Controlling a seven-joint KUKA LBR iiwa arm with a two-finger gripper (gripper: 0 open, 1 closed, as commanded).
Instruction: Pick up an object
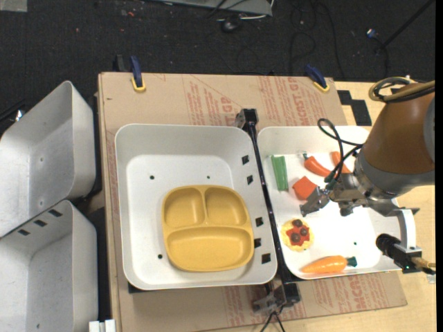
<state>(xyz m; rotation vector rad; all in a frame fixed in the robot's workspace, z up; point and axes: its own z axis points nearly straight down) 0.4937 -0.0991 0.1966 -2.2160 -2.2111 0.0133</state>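
**Arm low over the right bin, toys scattered beneath it**

A cardboard-covered bench (pixel 208 95) is seen from above, bearing two shallow white bins side by side. The left bin (pixel 138 151) is occupied by a yellow divided plate (pixel 207 227), which is laid flat near the bin's middle with its three compartments facing up. The right bin (pixel 367 247) is separated from the left one by a dark divider strip.

The arm (pixel 401 144) is reached in from the right, its orange band shown large over the right bin's far right part. Below the band, the gripper (pixel 320 200) is positioned low over the bin, near its middle, and is pointed toward the left. Whether anything is touched or gripped by it cannot be told, since the dark tool parts are blurred together against the bin floor.

Several small objects are laid on the right bin's floor. An orange carrot (pixel 325 264) with a green end is placed along the near wall. A round yellow piece topped with dark red berries (pixel 297 234) is found just above the carrot's left end. A green block (pixel 279 172) is set upright in the picture near the divider. A red-orange block (pixel 304 186) is placed just beside the gripper's upper left. A small orange piece (pixel 318 164) is laid further back, near the arm's cables.
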